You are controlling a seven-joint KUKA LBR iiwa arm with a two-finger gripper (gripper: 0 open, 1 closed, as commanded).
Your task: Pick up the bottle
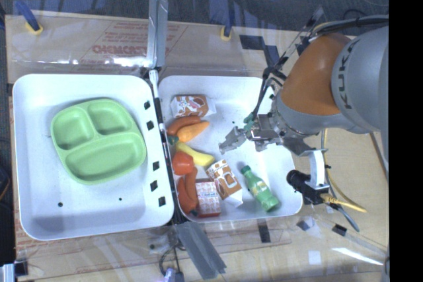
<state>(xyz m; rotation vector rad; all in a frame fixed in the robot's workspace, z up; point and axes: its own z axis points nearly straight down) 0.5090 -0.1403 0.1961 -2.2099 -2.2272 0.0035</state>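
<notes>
Over the right bin (218, 84), we see the gripper (232, 139), grasp unclear, above-left of the bottle (259, 189) lying diagonally.

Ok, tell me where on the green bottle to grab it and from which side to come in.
Grip the green bottle across its body, about midway along, coming straight down from above. It lies flat in the right bin, cap toward the upper left, so its round sides face the gripper. Set the fingers across its long axis; the carton to its left sits close, so the approach there looks tight.
</notes>
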